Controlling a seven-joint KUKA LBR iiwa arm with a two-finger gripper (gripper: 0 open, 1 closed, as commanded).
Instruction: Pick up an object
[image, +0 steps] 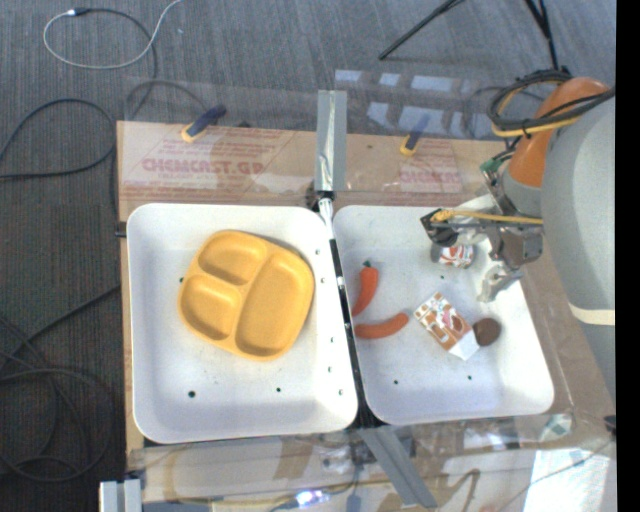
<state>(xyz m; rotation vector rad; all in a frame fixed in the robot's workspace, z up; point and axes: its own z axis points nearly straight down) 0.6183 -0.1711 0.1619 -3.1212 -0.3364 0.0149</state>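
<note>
Gripper (497, 268) at upper right of frame over the right bin (400, 398), grip state not discernible, with a small red-and-white item (455, 254) just to its left, likely light and crushable, best pinched gently across its narrow sides.

The bench (200, 172) is a brown board with faded red print along its 12 o'clock side. Two shallow white bins rest on it side by side, rims meeting at the centre: the left bin (142, 300) toward 9 o'clock, the right bin (450, 400) toward 3 o'clock. A grey metal strip (329, 130) runs from their seam toward 12 o'clock. A blue-and-yellow clamp (203, 123) sits at 11 o'clock and a second clamp (413, 137) at 1 o'clock.
</note>
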